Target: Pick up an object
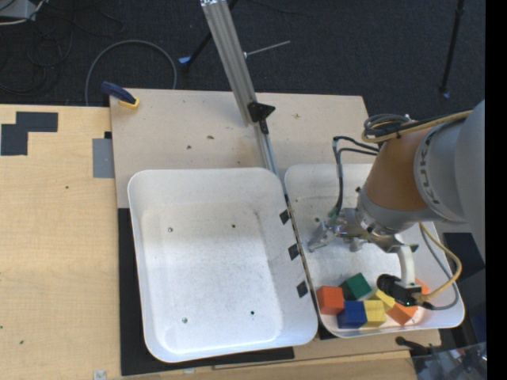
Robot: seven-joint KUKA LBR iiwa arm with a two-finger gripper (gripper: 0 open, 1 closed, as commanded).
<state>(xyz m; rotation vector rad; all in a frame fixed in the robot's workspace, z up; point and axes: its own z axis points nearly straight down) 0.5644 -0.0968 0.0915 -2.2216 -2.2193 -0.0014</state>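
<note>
Several small blocks lie clustered at the near end of the right bin (317, 182): a red-orange block (330, 298), a green block (357, 285), a blue block (352, 313), a yellow block (374, 312) and an orange block (402, 313). My gripper (334, 240) hangs over the middle of the right bin, above and a little left of the cluster. It is open, its fingers spread with nothing between them. The grey arm with its orange band (396, 182) reaches in from the right and hides part of the bin's right side.
The left bin (207, 267) lies beside the right one, with a shared divider carrying black clips (291, 250). A slanted aluminium rail (234, 62) rises behind the bins. Cables (444, 279) loop from the wrist over the right bin's near corner.
</note>
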